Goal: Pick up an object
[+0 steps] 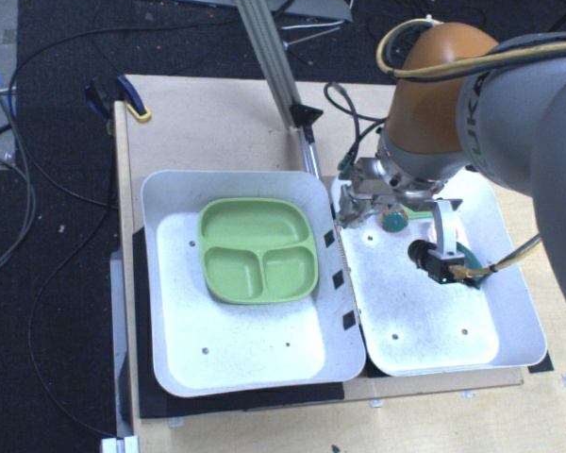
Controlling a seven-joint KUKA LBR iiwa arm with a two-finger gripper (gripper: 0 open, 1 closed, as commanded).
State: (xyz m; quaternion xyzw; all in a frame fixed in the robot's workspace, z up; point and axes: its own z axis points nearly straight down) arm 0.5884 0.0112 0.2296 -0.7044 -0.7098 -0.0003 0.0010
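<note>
The arm (pixel 509 92) reached in over the right bin (pixel 453 338) and hung low at its far left corner, close to the wall it shares with the left bin (pixel 255 366). Whether the jaws were wide or narrow could not be told, since the wrist covered them from above.

A small teal thing (pixel 393 221) lay on the right bin's floor just beside the wrist, partly hidden by it. It was the nearest thing to pick. A green divided plate (pixel 259 250) sat flat in the left bin, toward its far edge.

To do the grasp well, the jaws would probably need to be centred over the teal thing with one on each side, clear of the bin wall, then lowered straight down before closing. Because the piece looked small and rounded, a grip set off-centre could squeeze it out sideways.
</note>
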